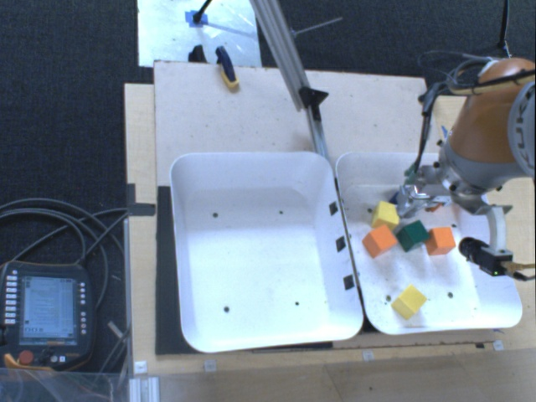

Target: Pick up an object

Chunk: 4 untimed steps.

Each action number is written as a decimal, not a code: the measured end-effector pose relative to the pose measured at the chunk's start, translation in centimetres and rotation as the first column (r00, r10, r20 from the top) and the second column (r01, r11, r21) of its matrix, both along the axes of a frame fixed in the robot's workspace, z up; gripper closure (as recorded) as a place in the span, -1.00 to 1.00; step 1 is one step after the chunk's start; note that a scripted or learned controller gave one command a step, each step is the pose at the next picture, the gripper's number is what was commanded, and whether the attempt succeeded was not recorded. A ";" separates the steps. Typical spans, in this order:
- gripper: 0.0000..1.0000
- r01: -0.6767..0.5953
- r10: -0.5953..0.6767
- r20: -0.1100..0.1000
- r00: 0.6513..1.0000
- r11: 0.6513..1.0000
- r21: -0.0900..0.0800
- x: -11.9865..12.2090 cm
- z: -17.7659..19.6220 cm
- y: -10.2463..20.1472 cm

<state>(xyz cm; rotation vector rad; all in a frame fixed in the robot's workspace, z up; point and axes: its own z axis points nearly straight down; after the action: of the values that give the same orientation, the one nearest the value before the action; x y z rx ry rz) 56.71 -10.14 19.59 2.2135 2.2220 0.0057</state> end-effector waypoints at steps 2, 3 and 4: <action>1.00 -0.001 0.001 0.000 1.000 1.000 0.000 0.5 10.3 0.2; 1.00 -0.006 0.006 -0.003 1.000 1.000 0.002 1.0 10.3 5.0; 1.00 -0.007 0.007 -0.004 1.000 1.000 0.003 1.5 10.1 10.1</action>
<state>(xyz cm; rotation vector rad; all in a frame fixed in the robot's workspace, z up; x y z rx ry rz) 58.22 -0.01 29.70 2.2090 2.2327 0.0047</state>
